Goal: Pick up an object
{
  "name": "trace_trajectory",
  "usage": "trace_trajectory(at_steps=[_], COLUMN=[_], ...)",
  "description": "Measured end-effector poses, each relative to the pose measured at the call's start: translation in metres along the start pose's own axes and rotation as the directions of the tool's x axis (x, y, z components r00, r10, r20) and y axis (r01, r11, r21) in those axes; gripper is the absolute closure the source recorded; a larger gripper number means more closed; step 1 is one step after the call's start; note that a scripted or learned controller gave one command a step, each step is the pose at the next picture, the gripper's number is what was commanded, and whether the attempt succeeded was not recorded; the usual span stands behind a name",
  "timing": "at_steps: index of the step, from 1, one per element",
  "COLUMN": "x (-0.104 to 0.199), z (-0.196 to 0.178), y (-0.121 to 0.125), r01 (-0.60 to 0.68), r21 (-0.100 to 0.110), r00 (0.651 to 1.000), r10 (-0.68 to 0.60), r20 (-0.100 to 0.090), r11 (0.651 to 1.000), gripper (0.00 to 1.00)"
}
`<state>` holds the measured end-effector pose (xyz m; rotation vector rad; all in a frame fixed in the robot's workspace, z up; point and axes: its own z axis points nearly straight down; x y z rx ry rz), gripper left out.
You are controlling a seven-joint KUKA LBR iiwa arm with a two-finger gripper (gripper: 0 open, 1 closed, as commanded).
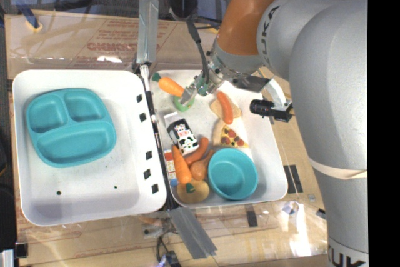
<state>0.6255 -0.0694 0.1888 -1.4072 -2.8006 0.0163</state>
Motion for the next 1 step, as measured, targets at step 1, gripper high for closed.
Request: trace_trajectory(at_steps=[1], x=[0.0064], z=[0.0052], y=[0.0171], r01=[-0.410], r21=[0.033], r00=[0.912], r10=[0.411], r20=[-0.006], r11=[0.911], gripper=[1.00])
